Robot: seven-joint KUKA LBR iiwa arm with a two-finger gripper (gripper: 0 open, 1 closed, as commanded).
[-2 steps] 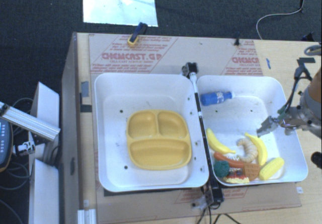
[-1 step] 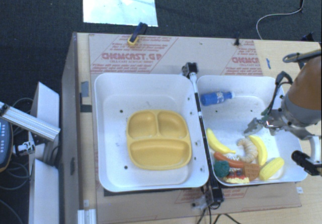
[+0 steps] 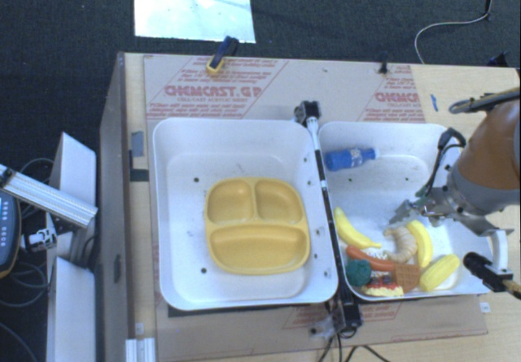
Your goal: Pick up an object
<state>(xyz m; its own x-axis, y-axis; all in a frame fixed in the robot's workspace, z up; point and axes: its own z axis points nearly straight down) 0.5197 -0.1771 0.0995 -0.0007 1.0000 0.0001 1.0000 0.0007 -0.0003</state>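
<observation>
We see two shallow white plastic bins side by side on the surface. The left bin carries a yellow three-compartment plastic tray lying flat near its middle. The right bin keeps the loose toys, so anything worth picking sits there: a blue plastic bottle lies on its side at the far left, well apart from the rest, while a yellow toy banana, a tan curled toy piece, a second yellow banana-shaped piece, a yellow lemon-like toy and a green and orange toy vegetable crowd the near right corner, touching one another. The hand hangs low over the far edge of that heap, just beside the tan piece. We cannot tell its state, nor see anything held.
</observation>
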